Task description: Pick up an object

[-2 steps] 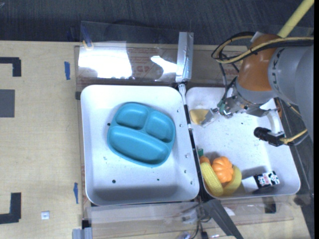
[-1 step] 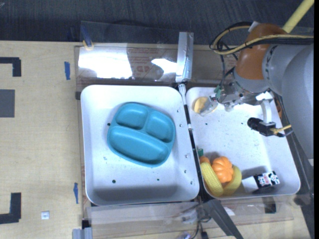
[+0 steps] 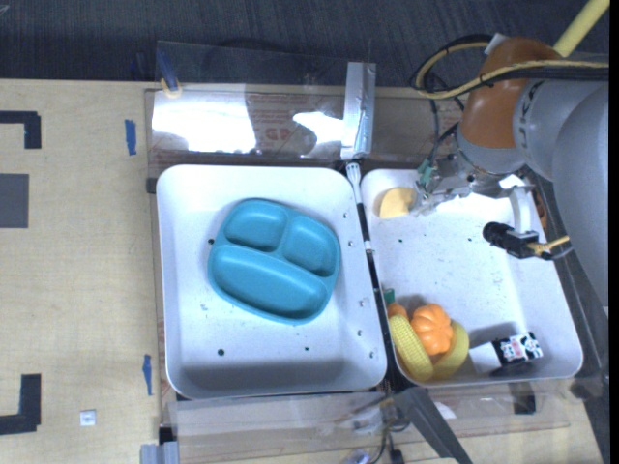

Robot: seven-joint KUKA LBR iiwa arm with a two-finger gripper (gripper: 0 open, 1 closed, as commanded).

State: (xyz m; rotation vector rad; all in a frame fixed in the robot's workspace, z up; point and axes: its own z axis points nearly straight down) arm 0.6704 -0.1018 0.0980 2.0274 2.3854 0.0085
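Our gripper (image 3: 423,193) sits just beside the yellow piece (image 3: 394,202) in the right bin (image 3: 484,288); we cannot tell its grip.

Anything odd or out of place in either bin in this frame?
Nothing looks spilled or broken. The blue divided plate lies at a slant in the left bin. In the right bin, the orange pumpkin and yellow corn crowd the near-left corner, touching. The gripper sits beside a pale yellow object at the far-left corner.

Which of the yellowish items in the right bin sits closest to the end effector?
The pale yellow rounded piece in the bin's far left corner, right beside the end effector. The yellow corn cob lies at the near edge beside the orange pumpkin.
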